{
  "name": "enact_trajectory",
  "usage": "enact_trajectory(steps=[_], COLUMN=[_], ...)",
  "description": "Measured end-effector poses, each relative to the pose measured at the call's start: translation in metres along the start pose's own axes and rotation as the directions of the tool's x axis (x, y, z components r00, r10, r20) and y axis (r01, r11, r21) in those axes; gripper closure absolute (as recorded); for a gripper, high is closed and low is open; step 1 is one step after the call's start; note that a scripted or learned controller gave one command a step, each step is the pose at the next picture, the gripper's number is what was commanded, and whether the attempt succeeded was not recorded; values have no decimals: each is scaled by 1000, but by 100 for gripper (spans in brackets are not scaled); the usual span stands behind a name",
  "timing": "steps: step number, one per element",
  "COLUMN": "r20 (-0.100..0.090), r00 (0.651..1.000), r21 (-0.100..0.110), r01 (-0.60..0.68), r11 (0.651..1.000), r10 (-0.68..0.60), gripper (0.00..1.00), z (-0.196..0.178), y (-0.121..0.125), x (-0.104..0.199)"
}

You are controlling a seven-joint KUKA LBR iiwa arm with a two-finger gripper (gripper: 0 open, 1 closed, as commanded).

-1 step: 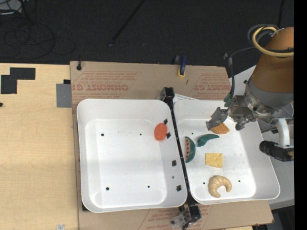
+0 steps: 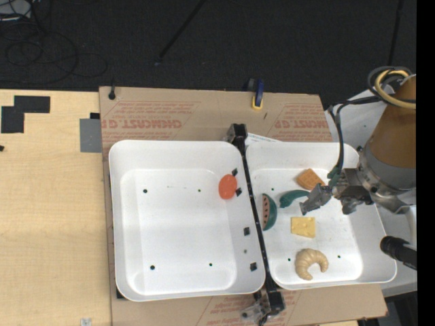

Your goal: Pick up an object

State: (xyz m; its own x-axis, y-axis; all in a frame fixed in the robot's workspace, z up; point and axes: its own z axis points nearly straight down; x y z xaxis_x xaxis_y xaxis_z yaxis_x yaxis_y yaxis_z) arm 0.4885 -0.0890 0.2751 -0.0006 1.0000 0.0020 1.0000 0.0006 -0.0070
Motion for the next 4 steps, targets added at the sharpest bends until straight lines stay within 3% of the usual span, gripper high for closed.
enact_trajectory(steps=[1,2,3,4], r20=[0,1,0,1], r00=[1000,1000,1000,1000], r21=[0,-17,-13,-12], r01=[-3,7,10,4], r11=[1000,1000,1000,1000], r10=[3,-7,-10,-4], gripper=[100,100,100,100], z=[-9,-120,-192,-266], y=[2,4,23,55], x=[-2,62,147,186])
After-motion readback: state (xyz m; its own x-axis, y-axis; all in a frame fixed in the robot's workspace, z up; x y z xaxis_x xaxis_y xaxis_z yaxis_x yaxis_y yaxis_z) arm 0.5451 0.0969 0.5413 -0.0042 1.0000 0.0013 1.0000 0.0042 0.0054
